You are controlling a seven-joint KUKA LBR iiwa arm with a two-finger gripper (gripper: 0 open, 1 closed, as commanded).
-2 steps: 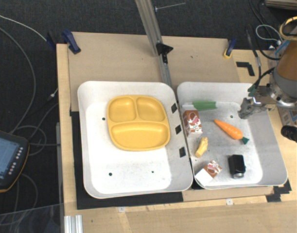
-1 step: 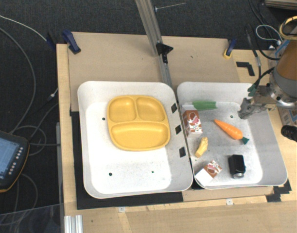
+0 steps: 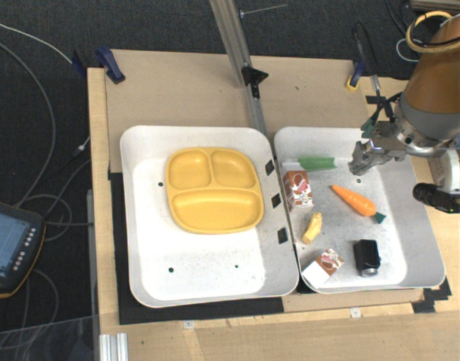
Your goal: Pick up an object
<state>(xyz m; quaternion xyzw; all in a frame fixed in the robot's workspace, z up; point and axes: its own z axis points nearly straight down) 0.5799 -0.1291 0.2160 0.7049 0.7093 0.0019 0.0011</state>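
Jaws (image 3: 360,164) above right bin (image 3: 418,269), spread unclear.
We hang between green block (image 3: 317,162) and carrot (image 3: 355,201), holding nothing; descending here, we'd likely close on bare floor.

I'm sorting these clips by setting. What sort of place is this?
Most likely a robotics lab bench for pick-up trials: a robot arm reaches over two white bins, toy food such as a carrot lies in one, and loose cables run across the floor.
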